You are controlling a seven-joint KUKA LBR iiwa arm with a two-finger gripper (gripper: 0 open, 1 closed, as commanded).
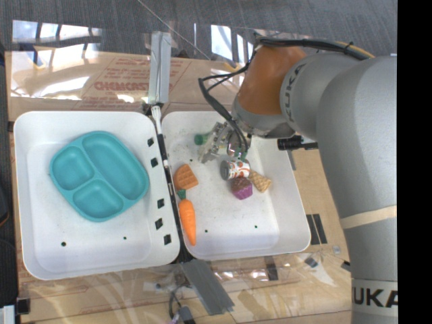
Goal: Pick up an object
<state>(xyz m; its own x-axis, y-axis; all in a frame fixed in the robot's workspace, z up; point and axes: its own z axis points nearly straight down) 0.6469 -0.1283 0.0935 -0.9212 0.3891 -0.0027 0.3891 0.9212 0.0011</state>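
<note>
The claw (223, 144) hung over the right bin (283, 238); I could not tell its opening. The small can (236, 169) lay just below it.

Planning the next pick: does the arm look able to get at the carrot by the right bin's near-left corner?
Probably yes. The carrot lies alone, nothing on top of it, with the pincer in the same bin. It sits tight against the bin's left wall, which may crowd a grasp.

Tray (98, 174) in left bin (34, 248); carrot (187, 221), can (235, 169) in right bin (287, 231).
</note>
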